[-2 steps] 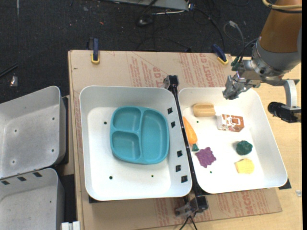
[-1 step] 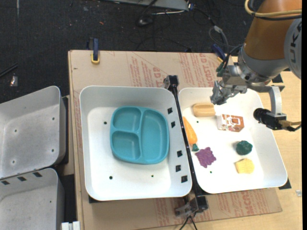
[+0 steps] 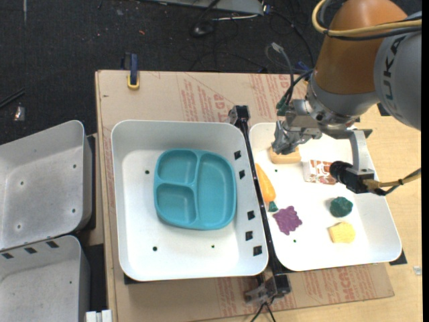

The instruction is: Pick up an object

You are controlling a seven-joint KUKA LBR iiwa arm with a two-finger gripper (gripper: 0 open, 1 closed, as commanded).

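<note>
Jaws of the gripper [image 3: 287, 146] point down into the right bin [image 3: 375, 250], right over a tan bread-like piece [image 3: 285, 157]; whether they pinch it cannot be told. Just right of them lies a small printed packet [image 3: 318, 172]. Below them sit an orange carrot [image 3: 265, 184], purple grapes [image 3: 288, 219], a green lump [image 3: 340, 206] and a yellow block [image 3: 342, 233]. Left, a teal divided plate [image 3: 195, 188] fills the other bin [image 3: 134, 247].

Jaws [image 3: 285, 145] low over tan block [image 3: 285, 156] in right bin [image 3: 375, 247], teal divided plate [image 3: 195, 188] in left bin [image 3: 134, 247]
</note>
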